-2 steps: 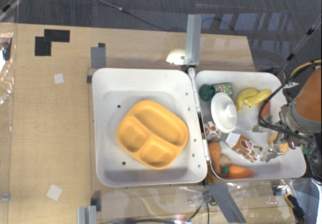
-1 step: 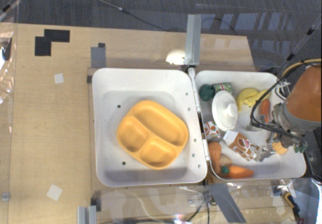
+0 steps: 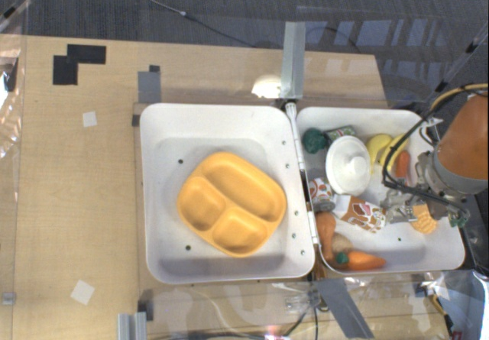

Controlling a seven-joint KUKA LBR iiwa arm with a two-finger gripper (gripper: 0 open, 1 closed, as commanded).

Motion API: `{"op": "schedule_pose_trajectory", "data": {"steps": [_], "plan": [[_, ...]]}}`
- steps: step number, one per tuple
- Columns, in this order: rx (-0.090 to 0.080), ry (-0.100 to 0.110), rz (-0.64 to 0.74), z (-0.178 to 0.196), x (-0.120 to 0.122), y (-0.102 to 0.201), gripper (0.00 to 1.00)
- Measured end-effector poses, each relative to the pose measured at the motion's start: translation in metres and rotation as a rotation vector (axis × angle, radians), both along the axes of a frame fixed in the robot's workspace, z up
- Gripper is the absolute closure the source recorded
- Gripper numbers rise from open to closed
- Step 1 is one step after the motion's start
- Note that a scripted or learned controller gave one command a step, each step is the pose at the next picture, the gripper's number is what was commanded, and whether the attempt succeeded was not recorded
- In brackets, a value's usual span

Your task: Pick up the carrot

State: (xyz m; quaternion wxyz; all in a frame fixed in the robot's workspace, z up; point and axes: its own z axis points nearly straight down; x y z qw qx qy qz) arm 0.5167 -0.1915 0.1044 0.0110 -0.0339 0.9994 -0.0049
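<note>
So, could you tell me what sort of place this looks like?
Probably a robotics lab bench set up for picking trials: two white bins side by side, an orange divided plate in one, toy food like a carrot in the other, under the arm.

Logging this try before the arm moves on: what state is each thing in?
carrot: lying flat in the right bin, untouched.
yellow divided plate: upright in the left bin.
white bowl: upright.
gripper: low over the right bin.
</note>
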Motion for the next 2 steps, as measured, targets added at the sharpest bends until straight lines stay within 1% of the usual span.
{"op": "schedule_pose_trajectory", "data": {"steps": [1, 2], "plan": [[0.005, 0.008, 0.011, -0.008, -0.017, 0.002, 1.0], [0.008, 0.012, -0.027, -0.002, -0.013, 0.015, 1.0]]}}
